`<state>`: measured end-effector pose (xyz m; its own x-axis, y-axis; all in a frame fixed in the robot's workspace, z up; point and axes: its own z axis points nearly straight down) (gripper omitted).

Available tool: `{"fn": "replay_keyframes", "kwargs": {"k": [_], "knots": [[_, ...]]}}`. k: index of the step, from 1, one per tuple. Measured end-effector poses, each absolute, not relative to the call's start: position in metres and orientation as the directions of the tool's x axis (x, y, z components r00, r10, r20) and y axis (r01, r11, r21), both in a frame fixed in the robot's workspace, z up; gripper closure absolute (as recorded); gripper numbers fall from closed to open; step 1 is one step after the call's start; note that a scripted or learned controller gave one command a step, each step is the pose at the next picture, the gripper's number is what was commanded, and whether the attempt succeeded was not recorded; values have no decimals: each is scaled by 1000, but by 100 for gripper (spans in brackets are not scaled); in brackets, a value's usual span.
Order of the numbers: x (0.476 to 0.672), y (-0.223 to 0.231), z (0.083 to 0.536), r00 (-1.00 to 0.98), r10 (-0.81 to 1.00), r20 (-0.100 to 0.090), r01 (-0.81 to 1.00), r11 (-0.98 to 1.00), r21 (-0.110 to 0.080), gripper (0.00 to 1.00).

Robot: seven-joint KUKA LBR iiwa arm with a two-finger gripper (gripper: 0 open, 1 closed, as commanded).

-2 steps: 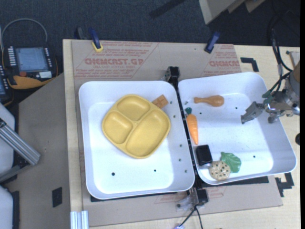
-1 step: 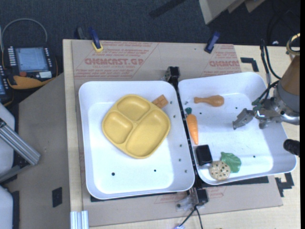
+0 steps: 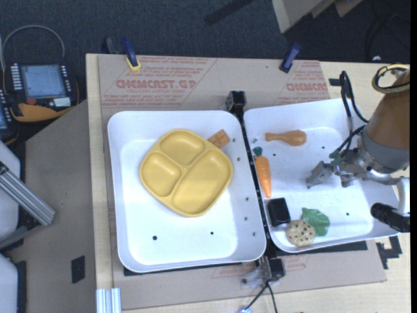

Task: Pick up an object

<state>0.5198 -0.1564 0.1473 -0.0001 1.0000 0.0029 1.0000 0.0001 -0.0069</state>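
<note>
Over the bench the two white bins sit side by side, and the left bin (image 3: 130,220) is mostly taken up by a yellow divided plate (image 3: 186,171) with a small brown block (image 3: 219,138) poking out at its upper right corner. The arm (image 3: 389,126) comes in over the right bin (image 3: 352,223), orange band above the wrist, and its gripper (image 3: 324,175) hangs over bare white floor in the middle of that bin with the fingers spread and nothing between them. Any object will do for this task, and the candidates lie around it rather than under it — a carrot (image 3: 262,175) along the left wall, a wooden spoon (image 3: 287,137) toward the far side, a green leaf (image 3: 317,218) and a cookie (image 3: 300,232) touching each other at the near edge, a black block (image 3: 279,211) just beside them. My guess is the spoon is the cleanest pick — it lies apart from everything, so the fingers could straddle its thin handle. The carrot hugs the wall, leaving one finger little room, and the leaf and cookie crowd each other; going there risks nudging both.
</note>
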Motion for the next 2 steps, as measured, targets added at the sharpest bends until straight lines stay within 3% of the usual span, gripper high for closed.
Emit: {"fn": "replay_keyframes", "kwargs": {"k": [1, 2], "knots": [[526, -158, 103, 0, 1000, 2, 1000, 0, -4, 0], [528, -160, 117, 1, 1000, -3, 1000, -1, 5, 100]]}}
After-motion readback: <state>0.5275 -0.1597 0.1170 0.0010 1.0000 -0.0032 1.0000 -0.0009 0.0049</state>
